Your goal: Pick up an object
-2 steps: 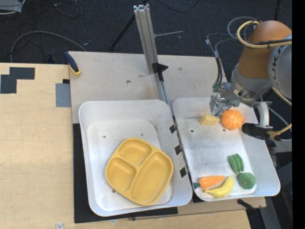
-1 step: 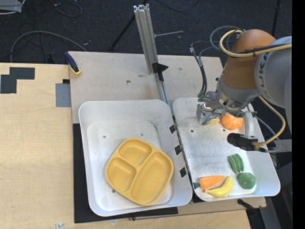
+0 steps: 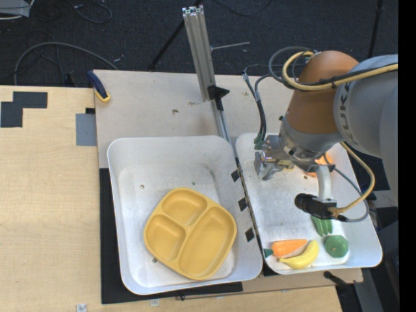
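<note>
In the right bin (image 3: 364,255), several toy foods lie by the near edge: an orange carrot (image 3: 288,246), a yellow banana (image 3: 303,257), a round green fruit (image 3: 336,246) and a long green piece (image 3: 322,225). An orange object (image 3: 327,162) peeks out from under the arm at the bin's right side. My gripper (image 3: 267,165) hangs low over the far-left part of the right bin, near its left wall, apart from all these foods. Nothing can be seen in its grasp.
A yellow divided plate (image 3: 190,233) lies in the left bin (image 3: 130,168). A metal post (image 3: 200,51) rises behind the bins. A black plug on a yellow cable (image 3: 314,205) hangs over the right bin, beside a white upright piece (image 3: 324,184).
</note>
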